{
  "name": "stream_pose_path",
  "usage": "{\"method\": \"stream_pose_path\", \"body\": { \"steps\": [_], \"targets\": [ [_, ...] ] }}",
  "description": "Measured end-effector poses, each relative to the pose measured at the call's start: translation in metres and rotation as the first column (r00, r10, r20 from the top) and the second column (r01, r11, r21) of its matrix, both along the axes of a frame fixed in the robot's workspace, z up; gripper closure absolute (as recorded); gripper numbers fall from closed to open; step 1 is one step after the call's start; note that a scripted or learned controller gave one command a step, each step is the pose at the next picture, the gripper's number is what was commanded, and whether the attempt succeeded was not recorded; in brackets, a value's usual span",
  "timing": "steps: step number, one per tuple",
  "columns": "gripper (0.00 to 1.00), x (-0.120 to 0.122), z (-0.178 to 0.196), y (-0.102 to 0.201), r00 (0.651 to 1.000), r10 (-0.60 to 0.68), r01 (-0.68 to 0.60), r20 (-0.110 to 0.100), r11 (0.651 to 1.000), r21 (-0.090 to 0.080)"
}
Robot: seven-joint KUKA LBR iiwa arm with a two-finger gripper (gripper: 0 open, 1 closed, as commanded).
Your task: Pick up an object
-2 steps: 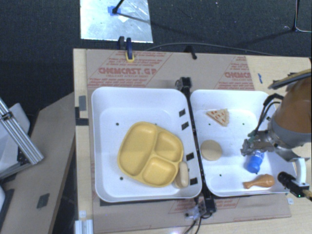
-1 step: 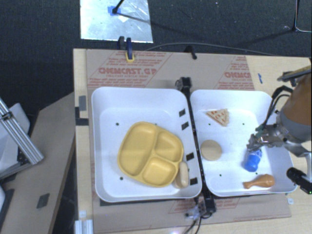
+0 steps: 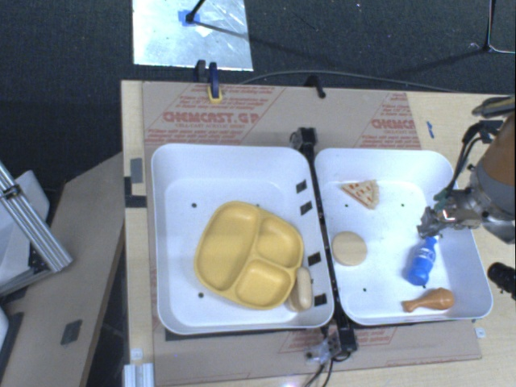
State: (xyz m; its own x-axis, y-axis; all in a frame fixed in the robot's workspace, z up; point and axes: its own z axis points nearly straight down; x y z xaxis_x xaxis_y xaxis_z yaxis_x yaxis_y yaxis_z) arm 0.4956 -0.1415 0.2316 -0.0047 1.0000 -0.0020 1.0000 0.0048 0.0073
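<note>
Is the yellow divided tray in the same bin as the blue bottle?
No, the yellow divided tray lies in the left bin, while the blue bottle lies in the right bin.

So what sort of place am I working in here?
Probably a robotics lab test bench, not a kitchen: two shallow white plastic bins on a protective-film-covered board, holding toy food like a plastic pizza slice, with clamps and cables around.

Arm (image 3: 498, 168) cut off right; grip perhaps unclear
</note>
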Motion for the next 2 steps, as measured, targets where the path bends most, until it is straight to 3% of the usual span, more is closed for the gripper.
{"method": "stream_pose_path", "body": {
  "steps": [2],
  "targets": [
    [1.00, 0.004, 0.000, 0.108, 1.000, 0.006, -0.006, -0.004, 1.000, 0.004]
  ]
}}
